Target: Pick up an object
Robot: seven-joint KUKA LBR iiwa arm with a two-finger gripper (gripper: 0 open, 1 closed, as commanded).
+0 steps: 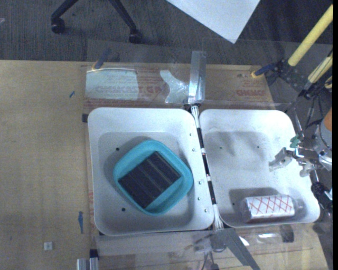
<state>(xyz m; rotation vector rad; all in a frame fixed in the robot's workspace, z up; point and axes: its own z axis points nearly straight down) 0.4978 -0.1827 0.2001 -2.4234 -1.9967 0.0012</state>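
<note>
Fingers (282, 160) at the right bin's (237, 124) far edge, appearing spread with nothing between them; clear bottle with red-crosshatch label (270, 206) lies on its side below them; judged light, rigid, slippery, liable to roll; best gripped across the labelled middle.

Arm (323, 158) cut off by the right edge past the wrist, most of it out of sight. Gripper (280, 160) small and blurred against the right bin (248, 142); finger spacing too fine to tell. Print on the red-latticed bottle (270, 206) unreadable, its clear right end hard to make out. Chair legs (95, 16) chopped by the top edge. Lettering on the cardboard (113, 87) smeared under glare.
</note>
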